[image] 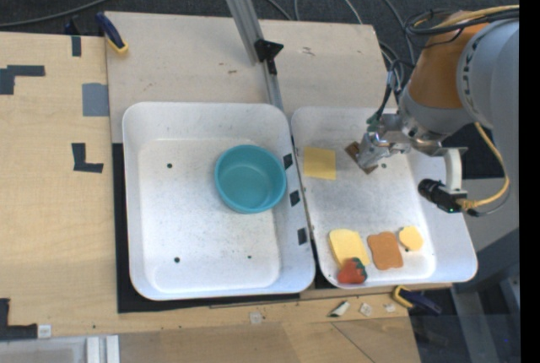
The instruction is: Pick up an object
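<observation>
My gripper (369, 159) hangs low over the upper part of the right bin (439, 268), its fingertips pointing down-left. A small brown piece (353, 152) lies right at the fingertips; whether it is between them cannot be made out. A pale yellow square slice (320, 163) lies just left of it. Along the bin's front sit a yellow chunk (346, 244), an orange-brown toast piece (385, 251), a small yellow round piece (410, 238) and a red strawberry-like item (353, 271).
The left bin (148, 184) holds a teal bowl (250, 177). A grey metal pole (240, 2) slants down to the gap between the bins. Cables run across the dark floor behind. The arm's orange band and body (460, 74) crowd the right bin's upper right corner.
</observation>
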Available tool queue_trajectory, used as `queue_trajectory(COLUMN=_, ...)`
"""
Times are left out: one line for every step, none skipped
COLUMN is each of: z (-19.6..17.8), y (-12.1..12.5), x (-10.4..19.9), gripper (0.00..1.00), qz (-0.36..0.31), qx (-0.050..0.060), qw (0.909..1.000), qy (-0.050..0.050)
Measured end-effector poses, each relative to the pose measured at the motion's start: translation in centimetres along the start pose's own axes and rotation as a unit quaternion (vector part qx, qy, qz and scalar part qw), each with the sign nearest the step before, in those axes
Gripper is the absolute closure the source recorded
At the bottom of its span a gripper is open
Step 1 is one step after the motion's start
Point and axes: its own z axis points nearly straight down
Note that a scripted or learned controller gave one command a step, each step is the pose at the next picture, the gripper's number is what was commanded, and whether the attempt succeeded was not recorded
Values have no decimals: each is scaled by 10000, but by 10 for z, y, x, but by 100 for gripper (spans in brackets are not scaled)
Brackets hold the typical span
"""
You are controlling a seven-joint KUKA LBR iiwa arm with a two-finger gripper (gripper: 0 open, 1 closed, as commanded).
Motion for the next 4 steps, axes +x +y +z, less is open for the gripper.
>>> queue_trajectory(z=-43, y=1, x=4, gripper=100, qz=1, qx=-1, qw=10000, qy=-2)
queue_trajectory(z=-107, y=3, x=6, gripper=100, qz=3, qx=-17, qw=10000, qy=-7)
queue_trajectory(z=-95, y=-13, x=49, gripper=100, qz=-9, qx=26, qw=10000, qy=4)
queue_trajectory(z=-91, y=-37, x=108, gripper=100, qz=-20, qx=34, qw=10000, qy=9)
